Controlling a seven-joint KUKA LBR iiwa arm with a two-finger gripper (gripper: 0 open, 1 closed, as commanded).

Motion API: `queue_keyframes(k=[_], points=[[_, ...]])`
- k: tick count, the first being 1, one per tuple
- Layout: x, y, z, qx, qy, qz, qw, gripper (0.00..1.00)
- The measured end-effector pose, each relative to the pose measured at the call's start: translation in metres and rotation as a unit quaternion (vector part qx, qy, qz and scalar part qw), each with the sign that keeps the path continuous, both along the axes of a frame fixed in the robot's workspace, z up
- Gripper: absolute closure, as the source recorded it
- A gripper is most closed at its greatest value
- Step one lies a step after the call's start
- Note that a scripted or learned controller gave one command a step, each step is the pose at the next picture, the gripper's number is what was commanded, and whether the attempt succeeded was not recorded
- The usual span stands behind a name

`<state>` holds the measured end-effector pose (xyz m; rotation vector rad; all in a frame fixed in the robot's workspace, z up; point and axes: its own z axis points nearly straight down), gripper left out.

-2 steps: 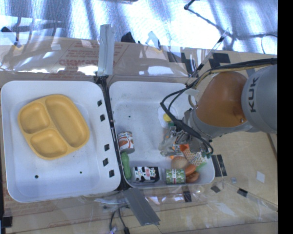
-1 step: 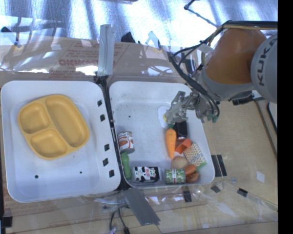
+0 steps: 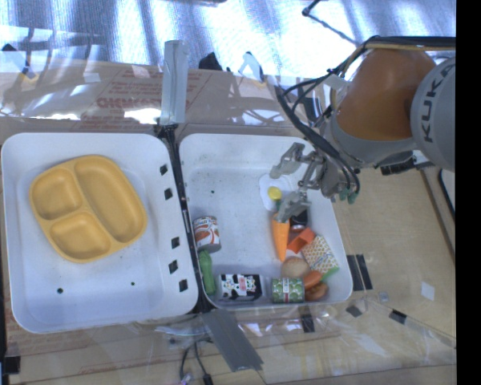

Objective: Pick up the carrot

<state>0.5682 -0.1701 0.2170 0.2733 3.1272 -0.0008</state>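
Right now the grey arm [image 3: 381,103] with the orange band reaches in from the right, over the right bin [image 3: 224,175]. Its gripper [image 3: 292,208] hangs low inside that bin, right over the far end of the carrot [image 3: 280,241]. The gripper looks small and is mixed up with the things around it, so I cannot tell if it is spread or pressed together. I also cannot tell if it touches the carrot.

The carrot is orange. It lies on the floor of the right bin, in the right half, with one end under the gripper and the other end pointing to the front wall.

Lots of toy food sits close by. A fried egg [image 3: 271,191], white with a yellow middle, lies just behind the carrot, beside the gripper. A little orange-red piece [image 3: 302,239] touches the carrot's right side, and a checked packet [image 3: 321,253] lies just past that. Near the front wall sit a brown round thing [image 3: 294,267], a green can [image 3: 287,290], a red thing [image 3: 315,285] and a black and white milk box [image 3: 240,286]. By the left wall of this bin stand a small can [image 3: 206,233] and a green veggie [image 3: 207,273].

The left bin [image 3: 32,295] holds a yellow plate [image 3: 86,207] with three parts. It is well apart from the carrot.
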Motion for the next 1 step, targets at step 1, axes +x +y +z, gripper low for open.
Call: queue_keyframes(k=[1], points=[[-0.0149,-0.0400,-0.0981,0.0016,0.006,-0.027,0.9996,0.00]])
